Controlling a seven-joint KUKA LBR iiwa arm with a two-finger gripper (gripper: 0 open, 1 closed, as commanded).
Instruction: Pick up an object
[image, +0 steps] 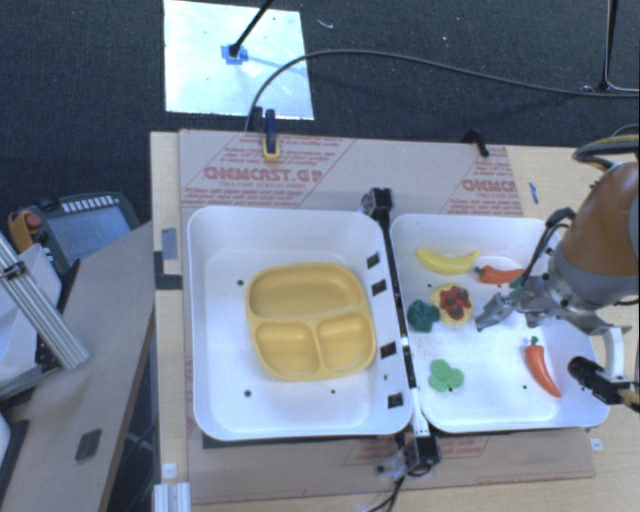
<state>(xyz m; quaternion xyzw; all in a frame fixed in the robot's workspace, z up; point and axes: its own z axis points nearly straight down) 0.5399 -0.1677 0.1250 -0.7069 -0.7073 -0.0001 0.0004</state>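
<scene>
While over pizza (453, 302), fingers (490, 315) unladen.

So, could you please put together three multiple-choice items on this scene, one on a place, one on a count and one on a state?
1. Where does the yellow tray lie?
A. in the left bin
B. in the right bin
C. on the bench outside the bins

2. How many compartments does the yellow tray have?
A. two
B. three
C. five

3. How does the banana lie?
A. held between the fingers of the end effector
B. stacked on the tray
C. loose on the floor of the right bin

Answers: 1 A, it lies on the left bin's floor; 2 B, one long and two smaller ones; 3 C, it lies apart from the end effector.
</scene>
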